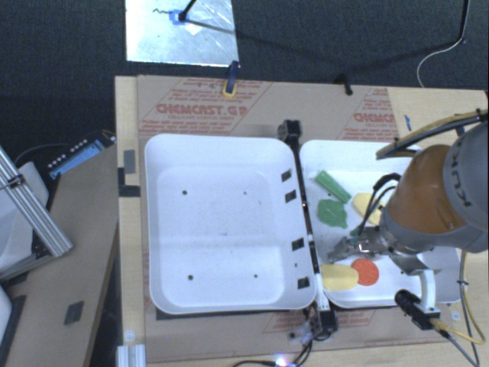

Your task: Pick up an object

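The right bin holds a long light-green block, a darker green flat piece, a yellow piece partly behind the arm, a pale yellow lump at the front left corner and a red-orange disc next to it. My gripper hangs low over the bin's middle, just above the red-orange disc and below the dark green piece. Nothing is seen between its tips. The arm's orange band and grey wrist cover the bin's right half.
The left bin sits beside the right one, with black clips along the shared wall. A cardboard sheet lies under both bins. A yellow clamp stands at the cardboard's far edge.
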You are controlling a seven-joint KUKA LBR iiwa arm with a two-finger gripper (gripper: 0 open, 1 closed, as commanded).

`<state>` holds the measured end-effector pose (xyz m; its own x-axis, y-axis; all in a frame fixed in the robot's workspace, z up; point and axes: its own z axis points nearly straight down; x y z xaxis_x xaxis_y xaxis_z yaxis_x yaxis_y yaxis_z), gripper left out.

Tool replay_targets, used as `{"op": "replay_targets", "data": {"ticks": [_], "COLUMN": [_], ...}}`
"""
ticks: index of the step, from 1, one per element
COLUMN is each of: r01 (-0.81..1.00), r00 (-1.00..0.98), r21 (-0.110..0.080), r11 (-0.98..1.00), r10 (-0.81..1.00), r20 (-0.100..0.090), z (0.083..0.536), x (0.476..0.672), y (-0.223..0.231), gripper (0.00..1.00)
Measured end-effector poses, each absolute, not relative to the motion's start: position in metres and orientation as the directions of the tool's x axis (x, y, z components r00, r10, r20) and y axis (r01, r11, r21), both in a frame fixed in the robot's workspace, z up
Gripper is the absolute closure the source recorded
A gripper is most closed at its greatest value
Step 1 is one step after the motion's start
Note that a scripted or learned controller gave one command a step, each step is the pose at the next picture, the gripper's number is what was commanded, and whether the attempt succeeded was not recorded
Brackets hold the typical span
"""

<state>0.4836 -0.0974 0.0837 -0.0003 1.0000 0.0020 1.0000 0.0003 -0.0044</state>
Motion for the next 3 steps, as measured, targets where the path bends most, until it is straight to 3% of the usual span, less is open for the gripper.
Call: {"op": "replay_targets", "data": {"ticks": [1, 2, 3], "r01": [1.000, 1.000, 1.000], "r00": [-0.007, 0.001, -0.004], "r21": [0.006, -0.004, 0.008], "r11": [0.007, -0.001, 0.004], "r10": [1.000, 1.000, 1.000], "r20": [0.000, 0.001, -0.003], "z": [0.085, 0.084, 0.092], "x": [0.538, 0.484, 0.549], "y": [-0.083, -0.089, -0.114], "gripper": [0.00, 0.00, 0.00]}}
